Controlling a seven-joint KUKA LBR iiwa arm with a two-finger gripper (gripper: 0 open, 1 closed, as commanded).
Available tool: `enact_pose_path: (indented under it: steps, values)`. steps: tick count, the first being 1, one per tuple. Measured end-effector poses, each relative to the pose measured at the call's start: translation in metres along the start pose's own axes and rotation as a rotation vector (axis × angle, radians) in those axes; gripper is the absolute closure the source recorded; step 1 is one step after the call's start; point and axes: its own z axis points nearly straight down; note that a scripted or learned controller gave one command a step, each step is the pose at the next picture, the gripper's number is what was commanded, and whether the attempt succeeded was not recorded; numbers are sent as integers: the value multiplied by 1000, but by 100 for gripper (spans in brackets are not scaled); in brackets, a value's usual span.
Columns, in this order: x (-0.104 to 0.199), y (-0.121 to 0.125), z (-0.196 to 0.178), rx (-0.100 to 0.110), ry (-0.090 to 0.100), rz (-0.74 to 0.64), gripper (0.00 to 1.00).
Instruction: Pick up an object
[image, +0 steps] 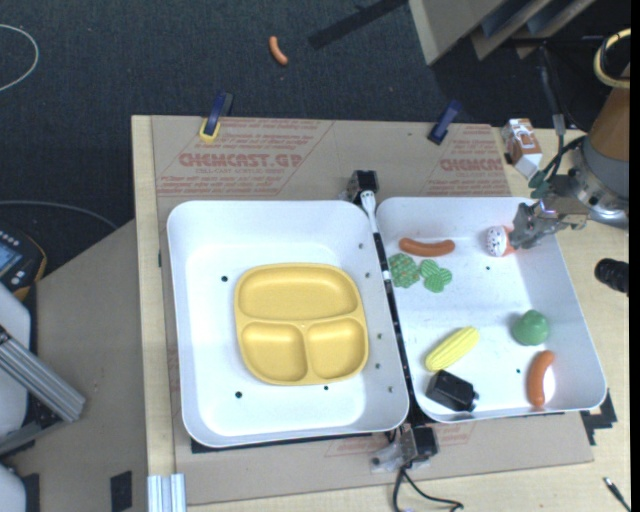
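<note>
We see a cardboard-topped bench (300, 150) on dark carpet; the left bin (200, 250) holds a yellow divided plate (300, 322) (wide white margins around it); the gripper (527, 225) hangs over the right bin's (570, 290) far right edge beside a small white ball (496, 240), its grip unreadable.

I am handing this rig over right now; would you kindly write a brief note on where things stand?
Gripper: over the right bin's far right edge, beside a small white ball; nothing seen held.
Right bin: two sausages, green leafy piece, corn cob, green ball, black block.
Left bin: yellow divided plate.
Done: nothing lifted yet.
Left: grasp and lift one object.
</note>
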Motion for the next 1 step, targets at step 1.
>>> enact_pose_path:
  steps: [1]
  values:
    - [53, -18, 12, 3, 1, -1, 100]
